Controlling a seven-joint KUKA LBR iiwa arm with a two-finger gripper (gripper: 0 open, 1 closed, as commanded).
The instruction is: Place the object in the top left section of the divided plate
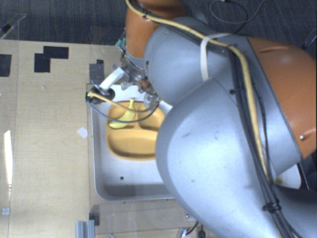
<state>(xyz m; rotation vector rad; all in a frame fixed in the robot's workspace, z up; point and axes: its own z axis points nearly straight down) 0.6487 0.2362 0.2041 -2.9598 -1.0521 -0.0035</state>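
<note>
A yellow divided plate lies in the white bin, partly covered by the arm. A small yellow-green object rests in the plate's top left section, with a thin stalk-like end pointing up toward the wrist. My gripper hangs directly over that section, just above the object. The grey arm with its orange band hides the gripper's tip and the plate's right side. A black cable loops from the wrist across the object.
The bin's left wall runs beside a tan bench surface bearing black markers. The bin floor in front of the plate is bare. The arm's bulk covers the right half of the view.
</note>
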